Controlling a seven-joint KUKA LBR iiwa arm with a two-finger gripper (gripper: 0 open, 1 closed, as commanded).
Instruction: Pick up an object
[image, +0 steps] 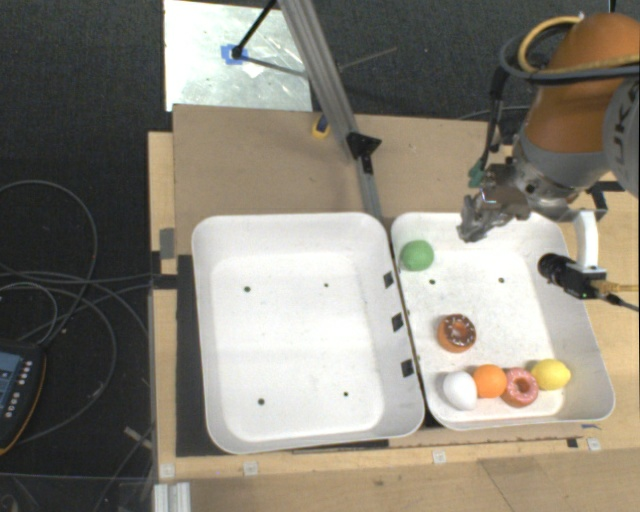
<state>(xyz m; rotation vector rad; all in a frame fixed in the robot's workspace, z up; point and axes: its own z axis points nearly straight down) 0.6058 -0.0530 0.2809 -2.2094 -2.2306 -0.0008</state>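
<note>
Six objects in right bin (585, 330); end effector (478, 222) above far edge.

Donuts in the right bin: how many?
2. A chocolate-frosted donut sits alone mid-bin. A pink-frosted donut sits in the row along the near wall, between the orange ball and the yellow lemon. Nothing seems to hide another.

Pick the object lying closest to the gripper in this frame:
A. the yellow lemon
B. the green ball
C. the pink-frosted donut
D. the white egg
B. The green ball sits at the far left corner of the right bin, a short way left of the gripper, while the white egg, yellow lemon and pink-frosted donut line the near wall.
</note>
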